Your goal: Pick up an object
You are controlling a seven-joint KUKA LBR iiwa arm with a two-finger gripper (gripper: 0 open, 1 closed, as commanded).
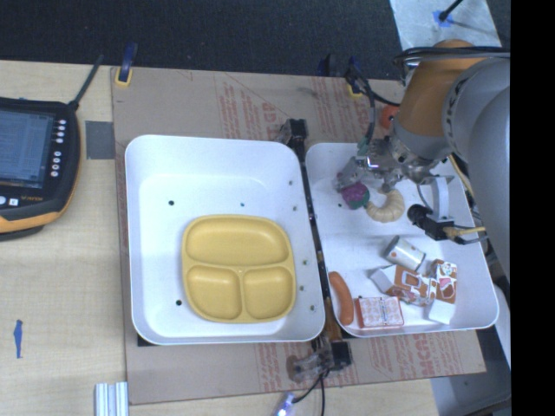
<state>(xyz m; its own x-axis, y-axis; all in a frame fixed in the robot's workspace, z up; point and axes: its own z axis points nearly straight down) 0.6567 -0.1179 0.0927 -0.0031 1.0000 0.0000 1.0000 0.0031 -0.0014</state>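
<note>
Pincer (371, 168) low over right white bin's (347, 159) far-left corner, by one purple lump (354, 195) and one tan curved piece (387, 205); grip state: cannot tell. One orange sausage (341, 296), three small cartons near edge. Left white bin (147, 232): one yellow three-compartment tray (238, 267).

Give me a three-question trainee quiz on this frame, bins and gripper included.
1. True or false: the yellow divided tray lies in the left bin.
2. Which item lies nearest the gripper? A) hot dog B) purple object C) red carton
3. Fill in: the croissant lies in the ____ bin.

Key: 1 true; 2 B; 3 right.
</note>
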